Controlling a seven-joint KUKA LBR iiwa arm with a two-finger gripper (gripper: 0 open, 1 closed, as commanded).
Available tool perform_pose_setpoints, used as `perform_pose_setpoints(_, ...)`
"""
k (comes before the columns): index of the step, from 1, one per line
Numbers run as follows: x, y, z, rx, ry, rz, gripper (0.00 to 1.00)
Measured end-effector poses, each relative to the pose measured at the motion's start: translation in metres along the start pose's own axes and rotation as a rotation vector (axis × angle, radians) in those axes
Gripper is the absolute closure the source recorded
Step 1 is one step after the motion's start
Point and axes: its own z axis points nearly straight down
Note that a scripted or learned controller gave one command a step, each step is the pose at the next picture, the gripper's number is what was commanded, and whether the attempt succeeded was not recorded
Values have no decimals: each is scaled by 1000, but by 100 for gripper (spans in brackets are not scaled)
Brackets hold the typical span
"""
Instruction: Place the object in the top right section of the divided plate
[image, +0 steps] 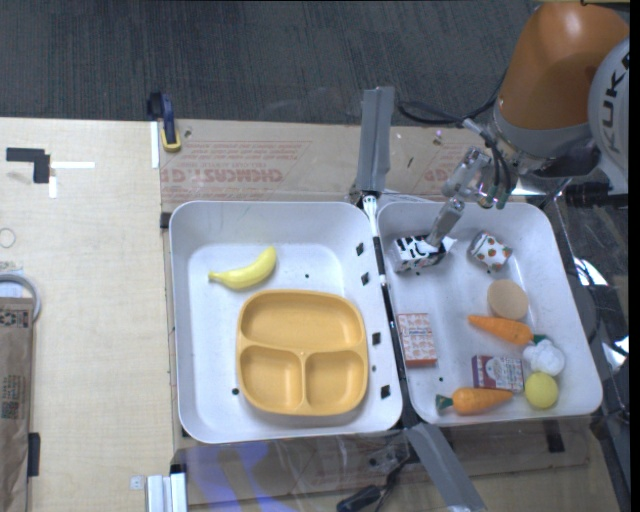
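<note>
From above, two shallow white plastic bins sit side by side on a pale wood-grain bench. In the left bin (190, 330), a smooth yellow-orange divided plate (302, 352) with rounded corners lies a little below the middle of the frame: one wide section across its upper part, two smaller ones beneath. All three sections are bare. A curved yellow banana (245, 271) lies just up and left of the plate, apart from it.

The right bin (570, 300) holds a scatter of toy food. A black-and-white blotched toy (418, 251) — perhaps a cow figure, the shape is too small to tell — sits in the bin's upper left corner. The gripper (436, 238), slim and metallic at the end of the grey arm with its glossy orange band in the upper right of the frame, reaches down to this toy; its tips touch or overlap it, but I cannot tell whether the jaws are closed on it.

Further right lie a small red-and-white patterned piece (491, 252), a beige egg (508, 299), a tapered orange carrot (499, 329), a flat reddish packet (417, 338), a second carrot (473, 401), a red carton (499, 373), a white knobbly lump (545, 354) and a yellow lemon-like ball (541, 390).
</note>
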Motion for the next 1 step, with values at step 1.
perform_pose_setpoints(1, -26, -43, -4, -1, -1, -240, 0)
